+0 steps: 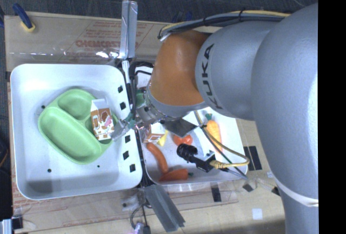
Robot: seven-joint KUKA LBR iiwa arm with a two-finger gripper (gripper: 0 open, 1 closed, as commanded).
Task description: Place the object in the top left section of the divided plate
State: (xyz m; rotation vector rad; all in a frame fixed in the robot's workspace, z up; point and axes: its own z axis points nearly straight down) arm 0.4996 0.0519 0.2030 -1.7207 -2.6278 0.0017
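The small printed carton (101, 123) lies on the right-hand part of the green divided plate (65, 130), just left of the gripper (131, 119), its long axis running roughly up-down in the view. I cannot tell the gripper's state. Behind the gripper to its right, the second bin (238, 135) carries toy carrots (158, 156).

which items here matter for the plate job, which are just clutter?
Job:
- green divided plate in the left bin
- small printed box, lying on the plate's right side
- gripper, at the divider between the bins; I can't tell whether it is gripping the box

Clutter, right bin:
- orange carrot
- red sausage-shaped toys
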